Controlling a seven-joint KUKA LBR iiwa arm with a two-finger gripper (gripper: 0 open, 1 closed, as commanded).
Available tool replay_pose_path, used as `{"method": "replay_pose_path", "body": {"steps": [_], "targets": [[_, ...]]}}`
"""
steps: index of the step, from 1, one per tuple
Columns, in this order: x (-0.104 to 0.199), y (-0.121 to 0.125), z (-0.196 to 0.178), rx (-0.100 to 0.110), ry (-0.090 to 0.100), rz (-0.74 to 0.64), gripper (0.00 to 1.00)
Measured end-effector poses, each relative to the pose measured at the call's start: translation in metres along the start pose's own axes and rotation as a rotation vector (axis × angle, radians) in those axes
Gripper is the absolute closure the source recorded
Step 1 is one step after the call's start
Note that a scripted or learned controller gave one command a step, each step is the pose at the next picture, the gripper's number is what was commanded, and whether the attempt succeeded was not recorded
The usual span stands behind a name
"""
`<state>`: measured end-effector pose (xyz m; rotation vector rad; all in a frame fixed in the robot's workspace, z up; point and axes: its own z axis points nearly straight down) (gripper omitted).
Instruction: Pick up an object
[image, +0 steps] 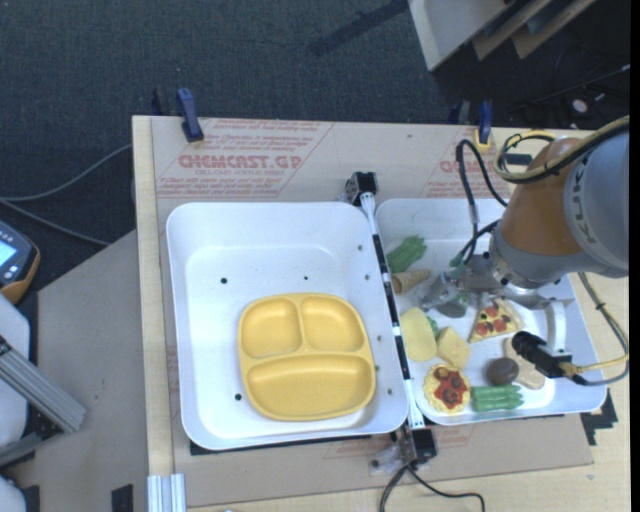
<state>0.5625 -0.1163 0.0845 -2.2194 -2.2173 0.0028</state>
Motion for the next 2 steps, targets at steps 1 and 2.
{"method": "replay_pose_path", "body": {"steps": [1, 2], "targets": [[0.0, 0.002, -0.011, -0.005, -0.001, 0.0, 1.0], [0.054, 0.007, -0.114, -0.016, -0.001, -0.008, 1.0]]}}
